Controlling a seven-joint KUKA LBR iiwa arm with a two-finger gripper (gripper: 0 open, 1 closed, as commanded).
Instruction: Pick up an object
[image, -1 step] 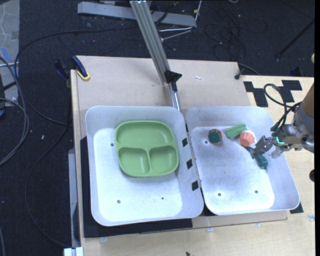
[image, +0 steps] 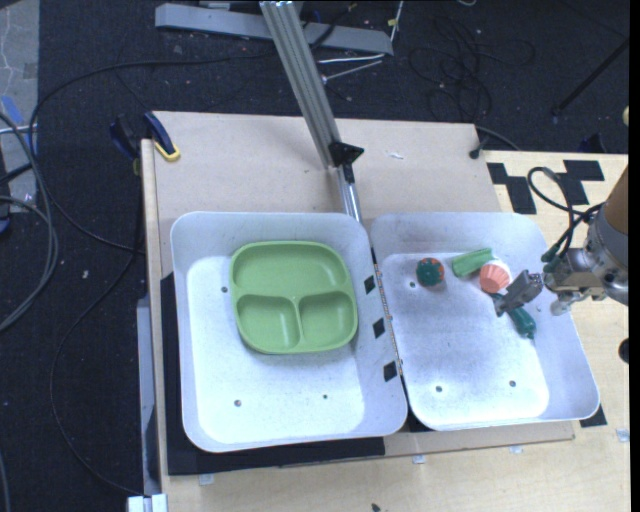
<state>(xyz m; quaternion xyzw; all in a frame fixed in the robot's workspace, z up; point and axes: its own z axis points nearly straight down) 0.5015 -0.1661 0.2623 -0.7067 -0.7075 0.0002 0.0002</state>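
Nearest the camera runs the front rim of the two white bins, the left bin (image: 200, 400) holding a green divided plate (image: 295, 297) and the right bin (image: 480, 390) holding the small things worth picking. Over the right bin's far right side hangs the gripper (image: 520, 293), its dark fingers low above the bin floor; whether they stand wide or narrow I cannot tell, and nothing shows plainly between them. Just below the fingertips, touching or nearly so, lies a small dark green piece (image: 524, 322). Just up and left of the gripper sits a pink-orange ball (image: 494, 276), close beside the fingers, and against the ball's upper left rests a light green stick (image: 470, 263). Farther left, apart from these, is a small round toy, green with red (image: 430, 272). The likeliest targets seem to be the dark green piece or the ball, since both lie next to the fingers. To do this step well, the arm should centre one thing squarely between the fingers, come straight down until they straddle it, close firmly, then lift slowly; the ball could roll off if nudged, and the stick crowds it on one side.
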